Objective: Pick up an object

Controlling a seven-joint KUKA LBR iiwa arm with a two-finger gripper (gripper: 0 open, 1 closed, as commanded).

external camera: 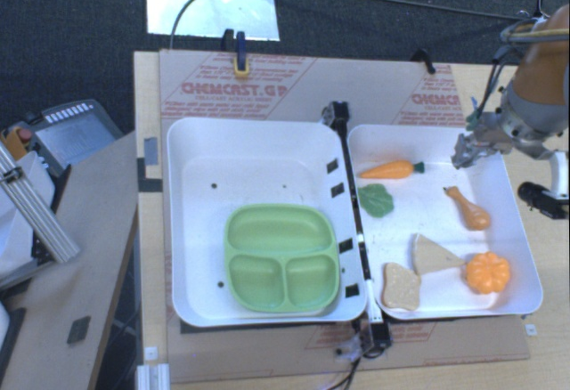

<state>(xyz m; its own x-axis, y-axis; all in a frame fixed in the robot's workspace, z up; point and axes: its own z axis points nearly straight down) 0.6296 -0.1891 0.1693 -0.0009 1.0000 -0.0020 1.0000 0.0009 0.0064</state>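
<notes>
**Camera view: arm hovering at the right bin's far edge**

Camera view is showing two shallow white bins sitting side by side on the bench. The left white bin [191,148] is carrying a light green plastic divided plate [281,256] lying flat near its front edge. The right white bin [525,290] is holding the toy food: an orange plastic carrot with a green top [389,170] lying near the far left corner, a dark green leafy piece [376,199] just beside it toward the front, a tan drumstick [468,207] near the right edge, a pale wedge of cheese [433,253] touching a small orange pumpkin [487,272] toward the front right corner, and a beige slice of bread [401,287] at the front edge. The grey two-finger gripper [467,153] is hanging over the far right corner of the right bin, gripping nothing; whether the claw is open or closed cannot be told.
</notes>
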